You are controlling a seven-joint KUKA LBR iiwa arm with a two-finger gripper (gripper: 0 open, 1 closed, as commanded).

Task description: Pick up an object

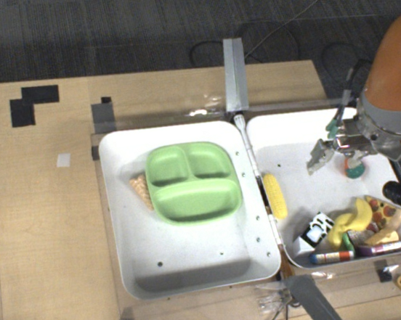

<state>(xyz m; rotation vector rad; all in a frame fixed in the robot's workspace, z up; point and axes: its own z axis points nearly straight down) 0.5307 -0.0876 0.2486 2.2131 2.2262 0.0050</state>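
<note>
Carefully, choose one target before going down. Note the gripper (pixel 324 152) over the bare upper floor of the right bin (pixel 290 119), with nothing visibly held in it; impossible to tell from this slanted view whether open or closed, so better to command a full opening before the descent.

Consider the candidates in that bin. Closest: a small red and green object (pixel 353 167), just beside the wrist, standing free of the other items. Along the left wall: a yellow corn cob (pixel 274 196), lying alone but touching or almost touching the wall. In the lower corner: a banana (pixel 356 217), a black and white piece (pixel 315 230) and some markers (pixel 345 254), all heaped together.

Prefer, probably, the small red and green object or the corn cob. Avoid the heap, where likely to catch two things or to slip off. For the cob, turn the wrist so as to close across the short width, and keep off the wall. For the small object, come straight from above and centre well, because easy to push aside.

Leave alone the green plate (pixel 192 181) in the left bin (pixel 186 271). Descend slowly, close firmly, then lift a little and check for something really held.
</note>
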